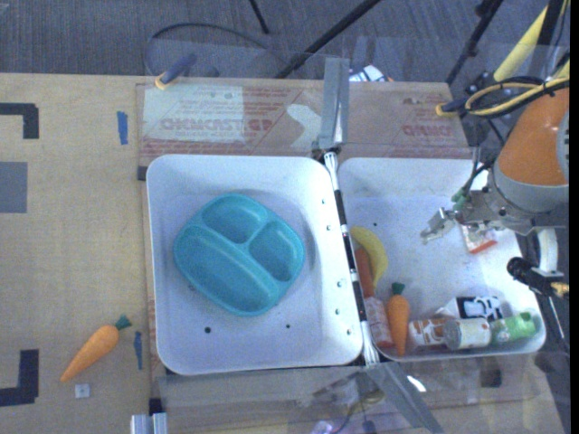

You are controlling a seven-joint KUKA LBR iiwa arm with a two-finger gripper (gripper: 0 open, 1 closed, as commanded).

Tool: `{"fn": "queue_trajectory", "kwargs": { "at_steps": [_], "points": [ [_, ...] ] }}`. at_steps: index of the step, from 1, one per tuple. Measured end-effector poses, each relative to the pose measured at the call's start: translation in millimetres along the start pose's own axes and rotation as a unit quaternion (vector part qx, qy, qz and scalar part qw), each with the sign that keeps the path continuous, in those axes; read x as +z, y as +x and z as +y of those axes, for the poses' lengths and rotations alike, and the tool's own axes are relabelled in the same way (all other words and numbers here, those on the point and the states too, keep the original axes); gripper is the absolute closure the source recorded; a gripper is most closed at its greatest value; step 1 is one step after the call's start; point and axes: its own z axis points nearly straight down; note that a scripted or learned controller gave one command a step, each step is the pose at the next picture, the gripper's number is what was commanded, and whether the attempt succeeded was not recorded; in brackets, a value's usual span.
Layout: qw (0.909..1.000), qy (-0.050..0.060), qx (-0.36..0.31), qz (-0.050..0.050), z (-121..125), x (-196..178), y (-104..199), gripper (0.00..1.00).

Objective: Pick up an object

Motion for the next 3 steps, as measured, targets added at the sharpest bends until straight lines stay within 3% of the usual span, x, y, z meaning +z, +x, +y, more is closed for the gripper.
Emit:
{"fn": "queue_trajectory", "kwargs": {
  "at_steps": [1, 2, 3],
  "points": [
    [0.9971, 0.003, 0.077, 0.001, -32.6, 0.8, -2.5, 0.0],
    [0.9967, 0.0, 0.081, 0.002, 7.3, 23.8, -14.8, 0.0],
    [0.9889, 0.0, 0.149, 0.0, 22.9, 24.0, 47.8, 0.0]
  ]
}}
